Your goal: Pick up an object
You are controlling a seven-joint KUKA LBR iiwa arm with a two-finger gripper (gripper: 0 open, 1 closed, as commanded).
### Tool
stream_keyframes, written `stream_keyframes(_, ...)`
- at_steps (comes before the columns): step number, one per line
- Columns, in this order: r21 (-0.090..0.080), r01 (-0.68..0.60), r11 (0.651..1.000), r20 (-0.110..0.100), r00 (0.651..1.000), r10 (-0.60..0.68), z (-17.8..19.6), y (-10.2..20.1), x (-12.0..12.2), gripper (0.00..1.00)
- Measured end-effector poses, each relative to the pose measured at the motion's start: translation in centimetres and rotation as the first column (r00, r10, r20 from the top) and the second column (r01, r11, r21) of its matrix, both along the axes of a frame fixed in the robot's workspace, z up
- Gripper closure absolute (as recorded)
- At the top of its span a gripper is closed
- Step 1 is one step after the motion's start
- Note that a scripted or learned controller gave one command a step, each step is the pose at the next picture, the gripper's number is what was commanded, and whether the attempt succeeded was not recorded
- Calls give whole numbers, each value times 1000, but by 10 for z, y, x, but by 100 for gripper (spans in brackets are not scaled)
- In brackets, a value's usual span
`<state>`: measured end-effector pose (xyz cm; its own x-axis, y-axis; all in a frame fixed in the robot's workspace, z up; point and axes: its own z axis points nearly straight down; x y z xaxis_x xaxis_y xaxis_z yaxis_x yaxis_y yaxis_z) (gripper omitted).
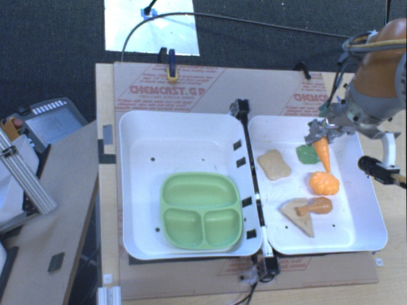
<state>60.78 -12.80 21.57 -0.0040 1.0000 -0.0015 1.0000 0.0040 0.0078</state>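
Claw (320,134): hanging over the upper part of the right bin (365,234), at the end of the grey arm (375,75) that is reaching in from the right; whether it is released or clenched cannot be told, since the tips are blurring into the items beneath.

Carrot (324,154): orange toy, lying lengthwise in the right bin with its upper end sitting right at the claw; contact cannot be confirmed.

Green piece (308,154): small leafy-looking item, resting just beside the carrot on its left side.

Tan slice (274,164): flat, bread-like item, lying near the bin's left wall, apart from the green piece.

Orange round item (324,183): pumpkin-like, sitting just below the carrot's lower tip.

Drumstick-shaped item (316,205): brownish orange, lying across a tan wedge (301,219) and touching it, toward the bin's near side.

Left bin (137,138): holding a green divided tray (201,210) with three compartments, sitting toward the near side.

Desk (210,84): carrying both bins side by side on a printed cardboard sheet, with a black divider strip (249,183) running between them.
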Motion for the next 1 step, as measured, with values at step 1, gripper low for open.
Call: stream_keyframes(1,3,-5,1000,-5,1000,5,10,47,-2,100)
